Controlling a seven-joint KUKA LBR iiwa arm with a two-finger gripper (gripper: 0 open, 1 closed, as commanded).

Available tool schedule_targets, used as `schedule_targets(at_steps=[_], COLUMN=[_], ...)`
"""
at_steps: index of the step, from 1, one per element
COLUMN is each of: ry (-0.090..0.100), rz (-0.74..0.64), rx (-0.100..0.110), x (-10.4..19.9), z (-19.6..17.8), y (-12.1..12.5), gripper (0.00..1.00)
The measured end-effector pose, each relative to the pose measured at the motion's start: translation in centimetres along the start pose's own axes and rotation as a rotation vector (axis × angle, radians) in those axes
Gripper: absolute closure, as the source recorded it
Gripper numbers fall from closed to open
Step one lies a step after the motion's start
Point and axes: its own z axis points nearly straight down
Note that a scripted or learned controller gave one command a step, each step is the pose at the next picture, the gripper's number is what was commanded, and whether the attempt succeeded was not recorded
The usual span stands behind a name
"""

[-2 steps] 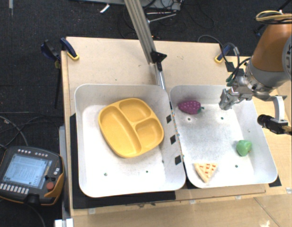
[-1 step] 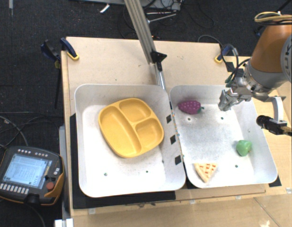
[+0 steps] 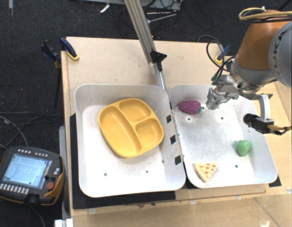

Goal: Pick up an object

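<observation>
Gripper (image 3: 213, 103) hangs over the right bin (image 3: 259, 169), just beside the purple toy (image 3: 190, 107). It holds nothing I can see. Near the bin's front lie a green toy (image 3: 243, 147) and a waffle slice (image 3: 205, 171). A yellow plate (image 3: 130, 126) sits in the left bin (image 3: 89, 174).

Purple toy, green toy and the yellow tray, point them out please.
Purple toy (image 3: 189, 107), camera view, middle of its body.
Green toy (image 3: 243, 147), camera view, its centre.
Yellow tray (image 3: 118, 132), camera view, long compartment.
</observation>
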Motion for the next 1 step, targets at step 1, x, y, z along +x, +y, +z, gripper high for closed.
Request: schedule_targets(at_steps=[1], ry=[0.001], rz=[0.0], rx=[0.001], x=[4.45], z=[-0.97], y=[-1.19], gripper=[1.0])
